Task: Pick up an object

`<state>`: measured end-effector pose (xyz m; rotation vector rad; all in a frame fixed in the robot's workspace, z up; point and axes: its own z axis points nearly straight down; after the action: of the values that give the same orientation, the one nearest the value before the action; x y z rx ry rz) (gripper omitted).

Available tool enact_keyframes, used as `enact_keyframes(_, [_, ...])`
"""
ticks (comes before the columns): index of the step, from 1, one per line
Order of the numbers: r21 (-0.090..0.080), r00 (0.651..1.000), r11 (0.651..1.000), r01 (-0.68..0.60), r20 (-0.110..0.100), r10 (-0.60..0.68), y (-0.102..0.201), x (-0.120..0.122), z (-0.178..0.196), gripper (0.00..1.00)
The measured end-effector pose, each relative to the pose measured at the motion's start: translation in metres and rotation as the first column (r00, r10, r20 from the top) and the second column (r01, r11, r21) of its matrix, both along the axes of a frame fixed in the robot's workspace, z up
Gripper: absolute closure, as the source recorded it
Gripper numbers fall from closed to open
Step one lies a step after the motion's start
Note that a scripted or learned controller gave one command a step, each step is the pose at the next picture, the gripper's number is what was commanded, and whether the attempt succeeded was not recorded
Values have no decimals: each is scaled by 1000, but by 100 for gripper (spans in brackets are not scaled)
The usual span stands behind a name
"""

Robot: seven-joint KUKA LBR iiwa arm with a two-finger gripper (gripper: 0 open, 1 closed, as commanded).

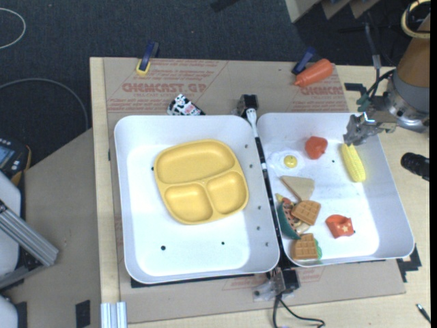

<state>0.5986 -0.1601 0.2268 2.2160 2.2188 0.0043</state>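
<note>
The right bin [390, 203] holds several toy foods: a yellow corn cob [353, 162], a red tomato [315, 146], a fried egg [287, 160], a bread slice [298, 186], a waffle [306, 212], a red pepper piece [340, 225] and a cracker on something green [305, 247]. My gripper [355, 132] hangs over the bin's far right part, just above the far end of the corn cob and to the right of the tomato. I see nothing held in it.
The left bin [136, 231] holds a yellow divided plate [200, 180]. Behind the bins on the board lie an orange carrot [314, 72], a black-and-white toy [183, 105] and a blue and yellow clamp [145, 59]. The arm's wrist [410, 98] stands past the right bin's far corner.
</note>
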Motion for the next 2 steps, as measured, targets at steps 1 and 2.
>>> enact_keyframes(1, [4,1000,1000,-5,-7,5,55,-3,7,100])
enact_keyframes(2, [4,1000,1000,-3,-9,3,104,-7,1,100])
